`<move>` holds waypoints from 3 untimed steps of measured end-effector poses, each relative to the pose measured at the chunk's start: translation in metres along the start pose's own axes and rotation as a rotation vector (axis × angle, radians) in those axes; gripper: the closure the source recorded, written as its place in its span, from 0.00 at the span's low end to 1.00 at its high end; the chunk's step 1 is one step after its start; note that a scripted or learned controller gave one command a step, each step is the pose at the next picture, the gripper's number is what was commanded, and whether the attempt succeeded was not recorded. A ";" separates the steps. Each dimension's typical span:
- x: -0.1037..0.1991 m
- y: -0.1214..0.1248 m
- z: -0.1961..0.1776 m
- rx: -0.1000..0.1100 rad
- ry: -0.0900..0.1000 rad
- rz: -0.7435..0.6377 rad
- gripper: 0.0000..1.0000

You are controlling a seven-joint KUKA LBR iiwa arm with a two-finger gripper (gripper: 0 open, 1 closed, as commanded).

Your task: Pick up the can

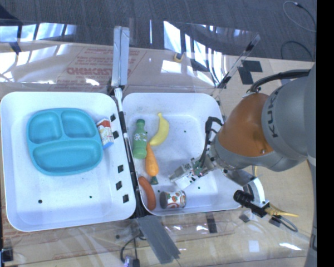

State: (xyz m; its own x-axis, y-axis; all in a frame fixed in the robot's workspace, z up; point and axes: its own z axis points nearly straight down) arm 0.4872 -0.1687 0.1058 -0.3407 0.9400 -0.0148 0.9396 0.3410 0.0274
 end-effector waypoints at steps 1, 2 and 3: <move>0.020 0.030 0.014 0.028 0.010 0.287 0.00; 0.068 0.014 0.012 0.027 0.005 0.413 0.00; 0.054 0.010 0.012 0.027 0.004 0.594 0.00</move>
